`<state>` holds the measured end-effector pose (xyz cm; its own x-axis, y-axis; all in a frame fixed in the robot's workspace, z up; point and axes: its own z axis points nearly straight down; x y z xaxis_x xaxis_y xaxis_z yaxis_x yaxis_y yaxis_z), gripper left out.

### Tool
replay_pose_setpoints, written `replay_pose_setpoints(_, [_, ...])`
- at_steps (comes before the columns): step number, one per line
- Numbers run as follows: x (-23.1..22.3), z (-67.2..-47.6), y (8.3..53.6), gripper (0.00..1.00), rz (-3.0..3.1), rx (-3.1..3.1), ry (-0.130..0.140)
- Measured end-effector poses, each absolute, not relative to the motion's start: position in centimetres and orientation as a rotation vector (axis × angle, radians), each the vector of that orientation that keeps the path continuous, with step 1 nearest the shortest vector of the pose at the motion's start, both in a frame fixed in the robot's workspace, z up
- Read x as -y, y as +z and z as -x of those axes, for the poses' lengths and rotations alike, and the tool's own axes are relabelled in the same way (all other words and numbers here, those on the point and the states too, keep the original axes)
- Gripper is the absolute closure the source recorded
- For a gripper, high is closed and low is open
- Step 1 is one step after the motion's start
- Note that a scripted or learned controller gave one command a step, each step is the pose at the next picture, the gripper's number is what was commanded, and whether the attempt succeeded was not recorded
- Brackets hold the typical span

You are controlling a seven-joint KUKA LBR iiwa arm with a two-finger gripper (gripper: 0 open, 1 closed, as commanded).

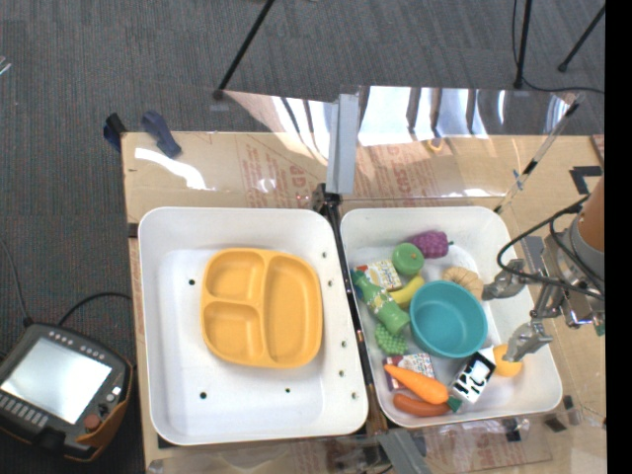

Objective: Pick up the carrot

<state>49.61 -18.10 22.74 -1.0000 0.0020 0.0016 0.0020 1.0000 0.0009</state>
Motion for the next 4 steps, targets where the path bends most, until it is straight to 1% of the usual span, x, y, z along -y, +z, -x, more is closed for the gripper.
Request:
replay_pose_setpoints(1, [21.1,-52.9,12.3,0.0,-0.059,3.147,0.001])
replay_pose_setpoints(2, [18.9,-49.4,12.2,0.0,-0.015,3.146,0.0])
replay_pose_setpoints(3, [21.0,-54.2,10.4,0.0,0.055,3.157,0.001])
replay_pose_setpoints(4, [21.1,-63.8,19.0,0.0,-0.119,3.153,0.003])
